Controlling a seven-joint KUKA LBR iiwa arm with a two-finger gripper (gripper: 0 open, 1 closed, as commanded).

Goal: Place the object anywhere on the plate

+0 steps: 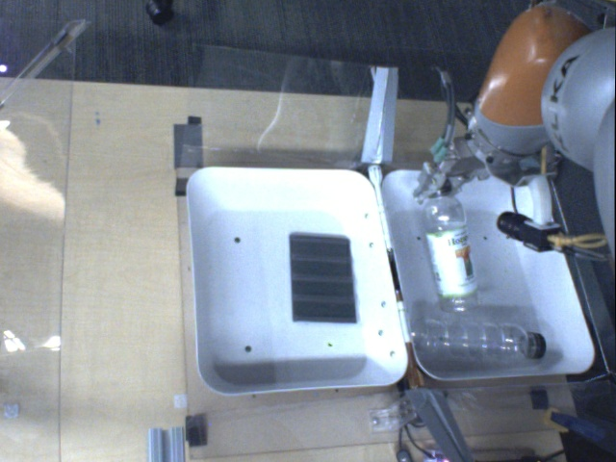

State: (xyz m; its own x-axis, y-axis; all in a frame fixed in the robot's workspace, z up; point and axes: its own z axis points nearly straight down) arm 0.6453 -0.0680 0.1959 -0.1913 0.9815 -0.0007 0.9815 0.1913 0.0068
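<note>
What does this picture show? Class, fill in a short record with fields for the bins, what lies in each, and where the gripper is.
left bin: white, holds a dark ridged plate near its middle
right bin: white, holds two clear bottles
labelled bottle: lies lengthwise, cap end toward the gripper
plain bottle: lies crosswise along the near wall, dark cap to the right
gripper: at the far end of the right bin, at the labelled bottle's cap end
task state: no bottle on the plate yet

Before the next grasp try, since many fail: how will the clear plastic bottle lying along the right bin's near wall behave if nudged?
The clear plastic bottle with a dark cap lies on its side, so it probably rolls. It looks empty, so likely light and skittish. Its smooth round wall may slip from the pincer.
</note>
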